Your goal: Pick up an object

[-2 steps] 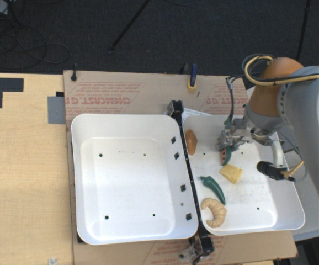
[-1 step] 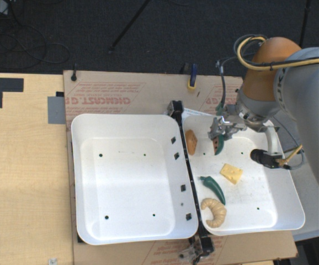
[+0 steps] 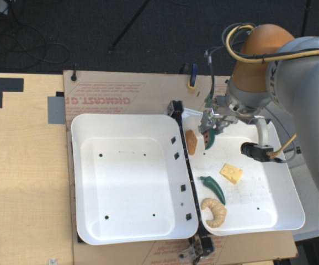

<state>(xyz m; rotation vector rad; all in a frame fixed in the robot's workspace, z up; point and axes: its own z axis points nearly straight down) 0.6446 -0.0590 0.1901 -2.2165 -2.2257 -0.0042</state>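
- We see the gripper [image 3: 208, 138] over the right bin [image 3: 292, 203]; whether it is open, we cannot tell.
- Orange bread piece [image 3: 191, 142] sits just left of it.
- Green pepper [image 3: 213, 187], cheese [image 3: 231, 174] lie below, apart.

The arm [image 3: 281, 65] is running off the right edge, hiding the right bin's [image 3: 281, 214] far corner. The gripper [image 3: 210, 131] is blurring; its finger spacing is unreadable. A small reddish object [image 3: 208, 141] at the fingertips is lying too small to identify.

Red upside-down print, only partly legible, on the cardboard sheet [image 3: 115, 95] under the bins
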